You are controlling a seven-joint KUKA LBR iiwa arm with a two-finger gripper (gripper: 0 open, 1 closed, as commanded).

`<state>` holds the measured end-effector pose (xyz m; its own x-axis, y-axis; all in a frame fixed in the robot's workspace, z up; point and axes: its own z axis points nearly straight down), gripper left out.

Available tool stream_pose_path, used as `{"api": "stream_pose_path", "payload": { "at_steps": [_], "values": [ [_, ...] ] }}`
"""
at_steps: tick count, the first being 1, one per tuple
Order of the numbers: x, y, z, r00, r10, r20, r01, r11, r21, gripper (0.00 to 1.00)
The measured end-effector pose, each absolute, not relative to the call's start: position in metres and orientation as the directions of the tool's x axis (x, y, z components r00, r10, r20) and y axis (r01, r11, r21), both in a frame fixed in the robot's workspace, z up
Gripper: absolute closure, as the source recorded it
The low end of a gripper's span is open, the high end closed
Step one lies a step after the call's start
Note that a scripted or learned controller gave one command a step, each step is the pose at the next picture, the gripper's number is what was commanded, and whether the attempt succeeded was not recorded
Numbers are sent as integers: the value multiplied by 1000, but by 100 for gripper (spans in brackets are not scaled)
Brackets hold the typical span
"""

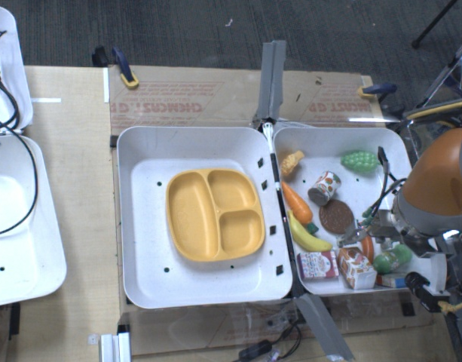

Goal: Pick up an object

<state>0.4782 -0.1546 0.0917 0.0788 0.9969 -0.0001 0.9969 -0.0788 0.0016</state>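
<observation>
Two white bins on the table (72, 127): left bin (140, 202) with one yellow divided tray (214, 214), right bin (396, 145) with about ten toy foods, including one banana (307, 237) and one carrot (297, 202). Jaws hidden beneath the arm (434, 183) over the right bin's near corner, state impossible to tell; a few items there partly covered.

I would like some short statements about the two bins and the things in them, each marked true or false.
1. The yellow divided plate lies in the left bin. True.
2. The banana lies on the yellow divided plate. False: it lies in the right bin, beside the carrot.
3. The small can stands upright. False: it lies tilted on its side.
4. The arm is over the right bin's right side. True.
5. The green bumpy toy lies near the right bin's far end. True.
</observation>
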Motion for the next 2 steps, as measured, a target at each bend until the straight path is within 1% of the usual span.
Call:
{"api": "stream_pose_path", "payload": {
  "at_steps": [1, 2],
  "values": [
    [479, -155, 100, 83, 997, 0, 997, -83, 1, 100],
    [478, -105, 238, 224, 975, -2, 975, -224, -2, 100]
  ]
}}
